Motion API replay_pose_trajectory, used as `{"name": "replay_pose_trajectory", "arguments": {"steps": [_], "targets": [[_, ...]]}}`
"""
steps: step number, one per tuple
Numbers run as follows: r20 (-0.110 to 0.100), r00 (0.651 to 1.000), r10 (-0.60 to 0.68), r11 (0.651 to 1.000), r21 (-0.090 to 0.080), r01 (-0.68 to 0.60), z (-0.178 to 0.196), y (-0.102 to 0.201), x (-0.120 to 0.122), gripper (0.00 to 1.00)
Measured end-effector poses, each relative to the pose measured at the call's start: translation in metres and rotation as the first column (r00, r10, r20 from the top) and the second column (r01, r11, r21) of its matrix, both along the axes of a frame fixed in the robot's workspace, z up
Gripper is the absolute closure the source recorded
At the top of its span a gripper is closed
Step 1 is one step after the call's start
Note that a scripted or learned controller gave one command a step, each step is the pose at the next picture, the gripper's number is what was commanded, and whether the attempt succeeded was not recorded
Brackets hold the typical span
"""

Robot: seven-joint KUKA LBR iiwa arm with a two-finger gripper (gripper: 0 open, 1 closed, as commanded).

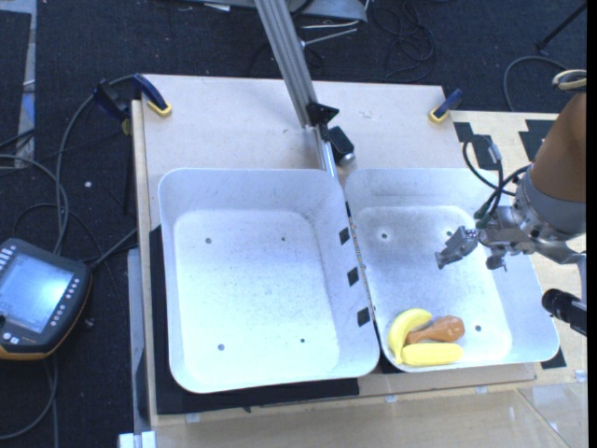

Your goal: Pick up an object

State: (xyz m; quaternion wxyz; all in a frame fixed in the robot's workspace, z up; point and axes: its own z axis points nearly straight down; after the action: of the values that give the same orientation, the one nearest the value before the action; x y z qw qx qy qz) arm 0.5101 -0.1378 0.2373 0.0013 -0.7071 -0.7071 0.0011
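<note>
Pincer (456, 247) above the banana (405, 329)

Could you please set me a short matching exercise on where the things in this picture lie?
Things:
1. banana
2. hand
3. teach pendant
4. yellow clamp

Places:
A. on the floor, left of the bench
B. above the middle of the right bin
C. at the bench's far right corner
D. at the right bin's near edge

Pairs: 1-D, 2-B, 3-A, 4-C
</note>
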Motion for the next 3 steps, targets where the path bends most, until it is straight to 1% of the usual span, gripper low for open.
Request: {"name": "replay_pose_trajectory", "arguments": {"steps": [2,3], "targets": [[-0.002,1.000,0.000,1.000,0.001,0.000,-0.125,0.001,0.003,0.00],[0.004,1.000,0.000,1.000,0.000,0.000,-0.112,0.001,0.005,1.00]]}}
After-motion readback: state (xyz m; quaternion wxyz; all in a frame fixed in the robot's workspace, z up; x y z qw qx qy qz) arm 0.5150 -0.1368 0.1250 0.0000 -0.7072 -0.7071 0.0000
